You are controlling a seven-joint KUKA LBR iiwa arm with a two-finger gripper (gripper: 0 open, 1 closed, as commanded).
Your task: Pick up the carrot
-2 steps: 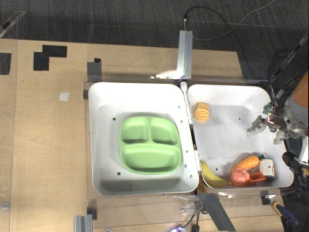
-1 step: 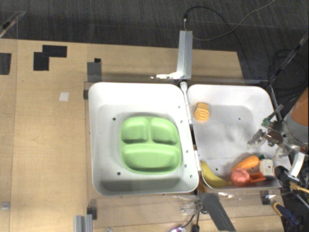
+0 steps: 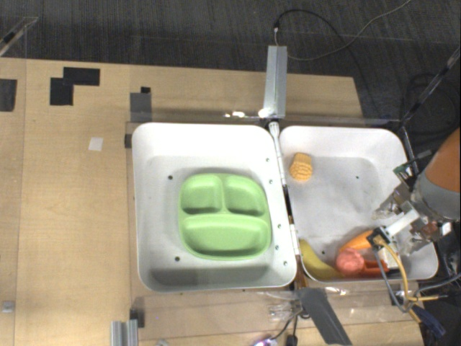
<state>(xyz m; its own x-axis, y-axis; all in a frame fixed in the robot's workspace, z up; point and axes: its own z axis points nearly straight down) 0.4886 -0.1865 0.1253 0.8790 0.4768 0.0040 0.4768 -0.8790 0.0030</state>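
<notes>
While the carrot [image 3: 358, 244] lies among other items at the near edge of the right bin [image 3: 338, 140], the gripper [image 3: 392, 231] sits just beside it, grip state indeterminate, so the pick appears incomplete.

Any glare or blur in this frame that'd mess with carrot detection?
Camera view: lighting is even and soft; the green tray throws a faint shadow on the left bin's floor. No harsh glare on the white bins. The carrot is small and partly hidden behind the gripper and the pink item. The arm looks slightly soft at the right.
</notes>
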